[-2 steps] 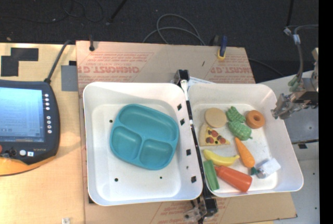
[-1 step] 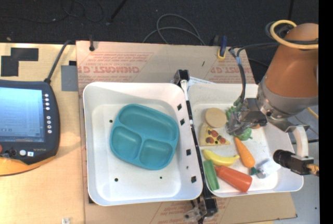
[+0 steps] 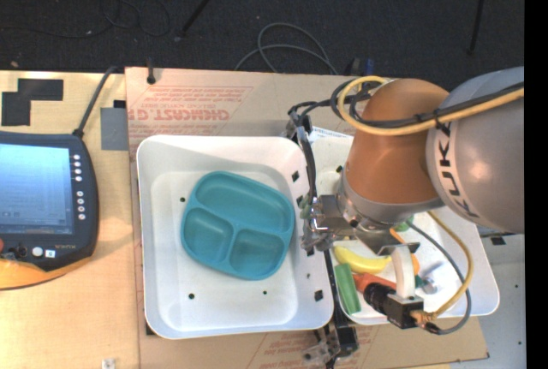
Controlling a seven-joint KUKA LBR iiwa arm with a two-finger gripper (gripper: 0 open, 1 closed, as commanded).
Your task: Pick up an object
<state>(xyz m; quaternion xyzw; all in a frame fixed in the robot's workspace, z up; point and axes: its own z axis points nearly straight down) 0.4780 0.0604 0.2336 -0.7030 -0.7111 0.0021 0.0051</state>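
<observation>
The grey arm with its orange band [image 3: 394, 145] hangs low over the right bin [image 3: 486, 288] and covers most of it. Under the wrist, the gripper's [image 3: 320, 227] metal parts show near the wall between the two bins. Below the wrist in the right bin lie a yellow banana-shaped toy [image 3: 364, 258], a green stick-shaped item [image 3: 346, 286], a red-orange piece [image 3: 373, 282] and a white item [image 3: 402, 271]. None of them is seen between the fingers. A teal divided plate [image 3: 237, 224] lies in the left bin [image 3: 163, 157].
A control pendant with a lit screen [image 3: 38, 196] rests on the bench at the far left. Both bins sit on cardboard [image 3: 197, 106]. Cables [image 3: 445, 273] loop from the wrist over the right bin. Dark floor with wires lies behind the bench.
</observation>
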